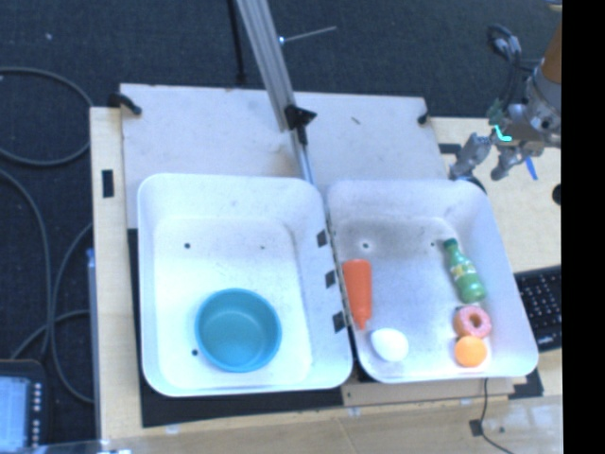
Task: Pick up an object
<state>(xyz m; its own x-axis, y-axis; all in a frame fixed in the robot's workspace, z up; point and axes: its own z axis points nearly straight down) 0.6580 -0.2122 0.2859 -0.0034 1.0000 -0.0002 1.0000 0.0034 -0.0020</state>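
While five objects lie in the right bin (492, 220), none is grasped: an orange carrot (357, 289) against its left wall, a white egg (388, 344) just below it, a green bottle (462, 272) along the right side, a pink donut (472, 322) and an orange ball (471, 351) touching beneath. A blue bowl (238, 328) sits in the left bin (161, 197). Above the right bin's far right corner, over the desk (529, 244), the gripper (484, 162) hangs released, fingers spread, holding nothing.
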